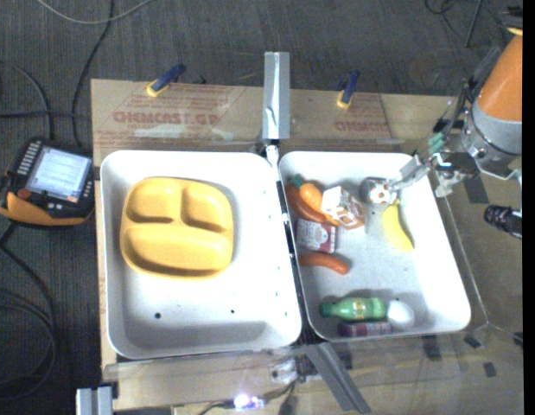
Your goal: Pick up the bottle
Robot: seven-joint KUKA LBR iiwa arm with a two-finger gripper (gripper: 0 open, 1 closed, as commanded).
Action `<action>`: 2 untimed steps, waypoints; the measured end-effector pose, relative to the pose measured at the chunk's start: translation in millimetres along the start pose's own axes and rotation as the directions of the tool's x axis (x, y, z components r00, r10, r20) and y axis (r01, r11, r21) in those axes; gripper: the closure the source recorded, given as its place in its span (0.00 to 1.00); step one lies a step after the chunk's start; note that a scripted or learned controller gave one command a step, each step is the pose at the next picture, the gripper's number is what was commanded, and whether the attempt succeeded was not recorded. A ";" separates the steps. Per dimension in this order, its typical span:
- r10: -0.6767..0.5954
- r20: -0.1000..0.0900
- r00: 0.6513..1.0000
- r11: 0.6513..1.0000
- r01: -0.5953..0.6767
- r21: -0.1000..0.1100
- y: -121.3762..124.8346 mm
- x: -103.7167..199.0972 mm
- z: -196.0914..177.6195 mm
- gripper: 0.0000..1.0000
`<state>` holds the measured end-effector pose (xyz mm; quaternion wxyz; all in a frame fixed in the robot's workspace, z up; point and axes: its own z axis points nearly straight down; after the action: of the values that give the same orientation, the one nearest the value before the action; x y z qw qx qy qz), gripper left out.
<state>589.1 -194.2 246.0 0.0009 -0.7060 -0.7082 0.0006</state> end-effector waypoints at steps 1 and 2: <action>-0.123 -0.001 0.992 0.992 0.123 0.001 -64.4 -4.0 95.2 0.00; -0.067 0.006 0.998 0.998 0.067 -0.015 -66.7 70.0 142.2 0.00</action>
<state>521.8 -124.4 103.9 -0.0066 -0.6818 -0.7315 -0.0028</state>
